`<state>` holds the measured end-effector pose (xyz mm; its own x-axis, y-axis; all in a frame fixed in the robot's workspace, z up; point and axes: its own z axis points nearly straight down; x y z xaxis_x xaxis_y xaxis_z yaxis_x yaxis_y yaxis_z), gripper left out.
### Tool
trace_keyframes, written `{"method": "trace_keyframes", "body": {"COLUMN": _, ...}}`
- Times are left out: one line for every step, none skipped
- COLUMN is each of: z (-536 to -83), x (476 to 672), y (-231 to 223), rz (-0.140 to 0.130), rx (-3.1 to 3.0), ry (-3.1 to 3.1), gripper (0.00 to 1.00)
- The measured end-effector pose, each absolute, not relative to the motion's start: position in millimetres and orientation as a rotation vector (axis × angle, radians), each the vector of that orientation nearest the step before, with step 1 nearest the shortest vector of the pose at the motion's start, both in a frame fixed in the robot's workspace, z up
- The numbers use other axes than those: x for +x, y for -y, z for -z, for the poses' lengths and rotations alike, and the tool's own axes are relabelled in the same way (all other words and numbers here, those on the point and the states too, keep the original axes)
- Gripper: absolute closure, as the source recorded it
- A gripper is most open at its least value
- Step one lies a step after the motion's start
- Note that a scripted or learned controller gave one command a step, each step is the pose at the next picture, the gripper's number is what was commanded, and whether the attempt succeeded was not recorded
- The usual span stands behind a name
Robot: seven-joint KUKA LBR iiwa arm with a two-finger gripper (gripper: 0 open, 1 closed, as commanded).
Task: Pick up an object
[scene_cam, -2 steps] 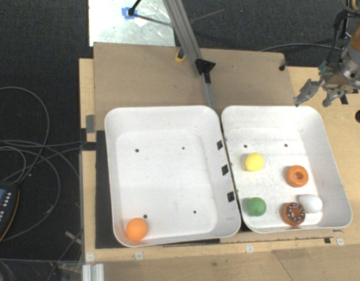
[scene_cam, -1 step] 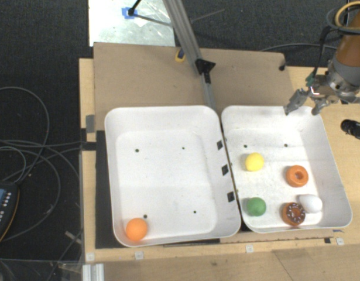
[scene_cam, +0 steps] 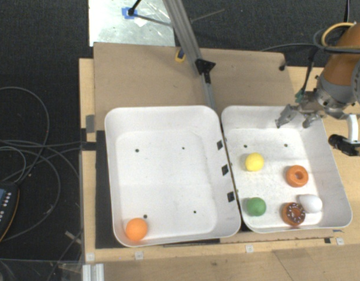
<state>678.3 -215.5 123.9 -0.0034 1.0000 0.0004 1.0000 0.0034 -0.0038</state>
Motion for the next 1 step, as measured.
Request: {"method": "trace_keyframes", "body": {"z": -140.0, "x": 681.3, "y": 216.0, "rz": 0.003, "rx": -2.218, "ry": 2.235, "gripper": 1.00}}
